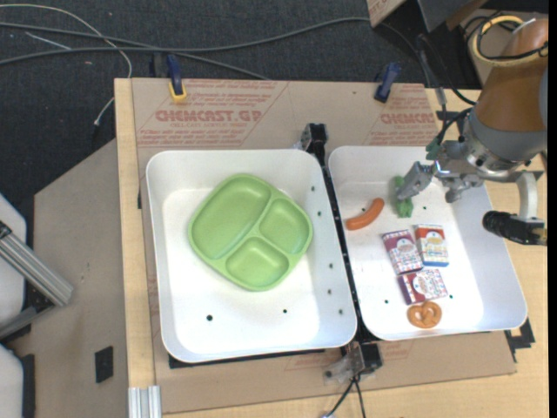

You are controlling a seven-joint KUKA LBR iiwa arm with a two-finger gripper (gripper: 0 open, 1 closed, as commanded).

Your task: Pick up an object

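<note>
Gripper: hanging over right bin far end; grip state cannot be told.
Green toy: lying just beside gripper, long axis near-to-far.
Sausage: lying aslant, pointing far-right.
Left bin: holding green plate.

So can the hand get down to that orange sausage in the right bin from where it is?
Probably yes. The sausage lies alone on the right bin floor, apart from the green piece and the cartons, with the hand just beside it.
</note>
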